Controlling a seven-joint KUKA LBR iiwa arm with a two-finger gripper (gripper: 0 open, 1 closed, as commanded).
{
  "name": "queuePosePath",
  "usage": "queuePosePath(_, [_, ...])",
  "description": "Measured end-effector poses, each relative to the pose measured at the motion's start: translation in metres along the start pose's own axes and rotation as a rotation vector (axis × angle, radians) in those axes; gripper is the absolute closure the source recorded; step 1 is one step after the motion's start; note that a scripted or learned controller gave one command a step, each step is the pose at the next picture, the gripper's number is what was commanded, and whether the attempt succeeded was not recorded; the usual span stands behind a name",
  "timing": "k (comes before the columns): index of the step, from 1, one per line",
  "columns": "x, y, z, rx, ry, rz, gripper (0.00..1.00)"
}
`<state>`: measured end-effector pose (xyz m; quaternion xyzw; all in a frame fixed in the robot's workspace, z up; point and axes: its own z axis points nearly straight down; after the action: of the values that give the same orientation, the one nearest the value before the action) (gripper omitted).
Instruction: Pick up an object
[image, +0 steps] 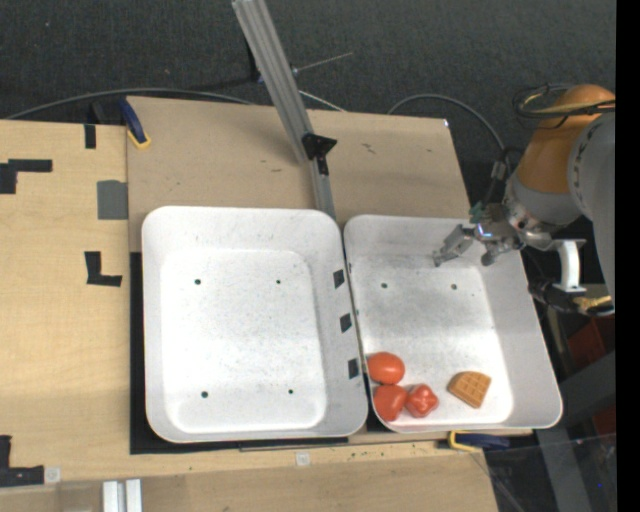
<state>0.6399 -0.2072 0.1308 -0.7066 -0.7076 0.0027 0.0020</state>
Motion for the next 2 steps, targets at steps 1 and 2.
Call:
queuePosePath(1, [0.001,0.000,0.045,-0.004,-0.002,-0.001,0.00])
queuePosePath(2, [0.001,0.000,0.032,-0.005,-0.002,-0.002,1.00])
